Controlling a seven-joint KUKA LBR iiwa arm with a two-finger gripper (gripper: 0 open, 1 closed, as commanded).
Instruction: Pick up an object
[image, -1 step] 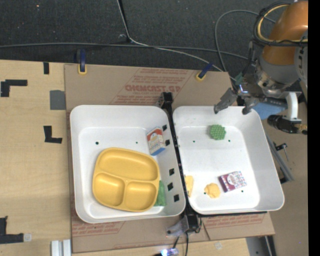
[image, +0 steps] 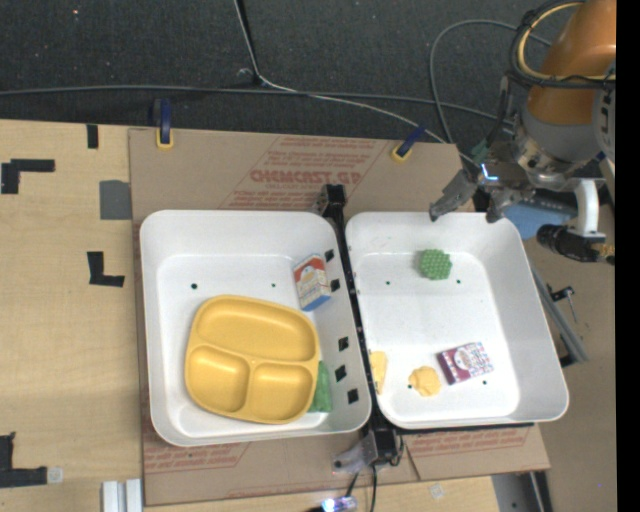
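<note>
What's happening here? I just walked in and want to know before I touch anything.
A robot arm is set to pick something up from two white bins. Its tool, fingers spread, hangs over the far rim of the right bin, holding nothing. Nearest it is a green ball; a purple packet and a yellow lump sit nearer the front. The left bin holds a yellow tray and a small carton.

Gripper (image: 468, 203) is hanging above the far rim of the right bin (image: 535, 330), fingers spread, nothing between them. Green bumpy ball (image: 434, 263) is lying in that bin near its far wall; purple packet (image: 465, 362) and small yellow piece (image: 425, 381) are sitting toward its near side. Yellow divided tray (image: 252, 357) is occupying the left bin (image: 160, 300), with a small carton (image: 313, 282) standing just beyond it.
</note>
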